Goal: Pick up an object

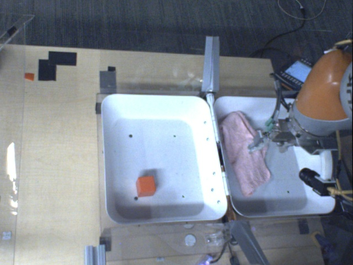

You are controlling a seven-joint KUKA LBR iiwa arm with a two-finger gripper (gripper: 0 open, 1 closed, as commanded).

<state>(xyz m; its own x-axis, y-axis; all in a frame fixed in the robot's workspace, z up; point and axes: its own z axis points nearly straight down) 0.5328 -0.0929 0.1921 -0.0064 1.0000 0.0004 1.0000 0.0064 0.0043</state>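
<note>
Claw hovers low at the pink cloth's right edge, reaching in from the right. Finger spread: can't tell.

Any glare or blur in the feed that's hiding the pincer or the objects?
Camera view: the pink cloth and orange block are evenly lit, with soft shadows; bright glare streaks the bench's left edge; the pincer is small and slightly soft against the cloth, so its fingers are hard to read.

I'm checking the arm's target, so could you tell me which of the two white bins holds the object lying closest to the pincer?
The right-hand white bin: its crumpled pink cloth lies beside the pincer, whereas the left white bin holds a small orange block.
</note>
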